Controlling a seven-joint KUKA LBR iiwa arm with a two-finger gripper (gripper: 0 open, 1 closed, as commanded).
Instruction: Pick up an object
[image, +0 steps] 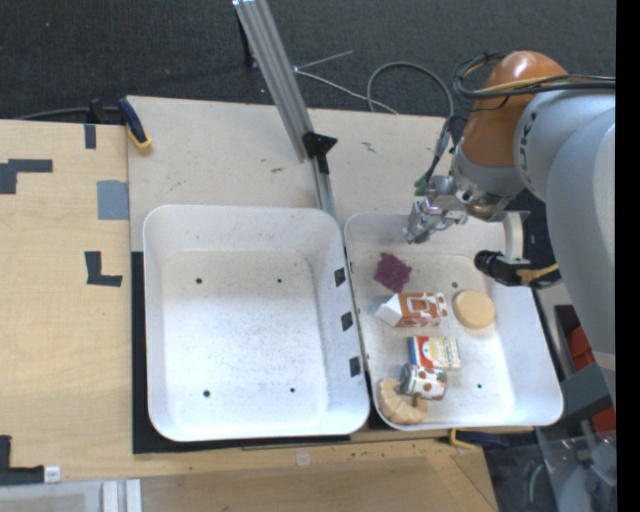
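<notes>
Bins sit side by side on the pale wooden surface (230, 150): the left white bin (165, 330), then the right white bin (530, 385) holding a purple crumpled lump (393, 270), small cartons (418, 309), a tan round disc (475, 309). Above its far end hangs the gripper (420, 228), nothing visibly between its tips; clenched or released, I cannot tell.

A robotics lab: taped plywood bench (60, 300), twin white bins (240, 225).

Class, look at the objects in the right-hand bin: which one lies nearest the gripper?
The purple object, just below the gripper. The cartons, the round tan piece and the croissant-like item all lie farther down the bin.
</notes>
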